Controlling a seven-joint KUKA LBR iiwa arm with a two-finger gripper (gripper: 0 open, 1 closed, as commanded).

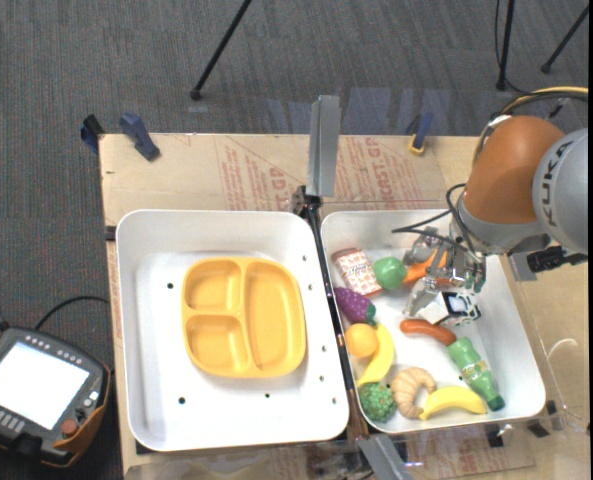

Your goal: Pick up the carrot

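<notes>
- Camera view: the gripper (444, 280) hangs low in the right bin (524, 320), at its upper middle, with the grey arm (536, 183) reaching in from the right.
- The carrot (419, 269) lies just right of a green round fruit (389, 272), its orange body running under the gripper's metal parts. Whether the tool is wide, narrow or already gripping cannot be told from here; the carrot is partly covered, and nothing proves it is held.
- Neighbours crowd the spot: a red-and-white packet (356, 267) to the left, a sausage (428, 329) just below, a purple eggplant (354, 304) lower left. Further down lie an orange (361, 340), a banana (381, 356), a broccoli (377, 400), a croissant (412, 389), a second banana (452, 401) and a green bottle (475, 370).
- To do this step well, I judge the grasp should straddle the carrot across its narrow width, near its middle, clear of the green fruit, so the fruit is not pinched too.
- Lift straight up and slowly; a smooth tapered toy may slip out.
- The left bin (146, 268) holds a yellow divided plate (243, 316).
</notes>
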